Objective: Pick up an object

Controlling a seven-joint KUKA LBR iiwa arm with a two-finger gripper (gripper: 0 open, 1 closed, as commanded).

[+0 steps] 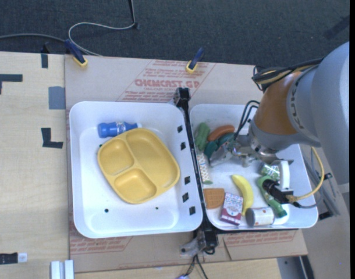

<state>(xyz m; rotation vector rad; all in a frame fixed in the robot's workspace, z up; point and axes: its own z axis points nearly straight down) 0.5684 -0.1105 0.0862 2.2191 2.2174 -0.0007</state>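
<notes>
A yellow tray (138, 165) and blue bottle (114, 129) lie in 1 white bin (84, 173); the banana (244, 191) is yellow.

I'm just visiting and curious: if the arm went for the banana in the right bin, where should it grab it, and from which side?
Probably across the middle of the banana, coming straight down from above. It lies flat on the right bin's floor, and its curved body is narrow there. Its lower end nears the small carton, while the middle has open floor on both sides, leaving room for the fingers.
</notes>
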